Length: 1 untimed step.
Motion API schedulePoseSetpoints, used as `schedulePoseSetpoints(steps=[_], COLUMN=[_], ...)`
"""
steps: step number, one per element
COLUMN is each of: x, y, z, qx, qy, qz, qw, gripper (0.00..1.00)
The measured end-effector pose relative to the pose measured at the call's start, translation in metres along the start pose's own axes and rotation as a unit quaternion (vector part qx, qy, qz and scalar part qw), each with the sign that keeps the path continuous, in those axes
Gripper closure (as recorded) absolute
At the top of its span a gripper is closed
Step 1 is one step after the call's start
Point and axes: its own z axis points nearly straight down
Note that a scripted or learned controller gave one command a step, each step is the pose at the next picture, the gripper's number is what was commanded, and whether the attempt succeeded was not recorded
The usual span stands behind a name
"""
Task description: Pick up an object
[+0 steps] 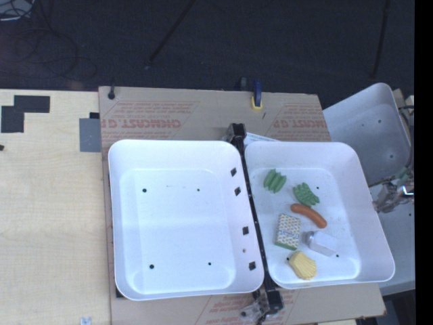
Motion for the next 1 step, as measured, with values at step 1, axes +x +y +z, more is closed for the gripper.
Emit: schedulePoseSetpoints(steps=[1], x=[0.0747], y=[-0.0011], z=[0.0535], qx=[0.006], qy=[0.004], qz=[-0.002], qw=[1.0], gripper=[1.0])
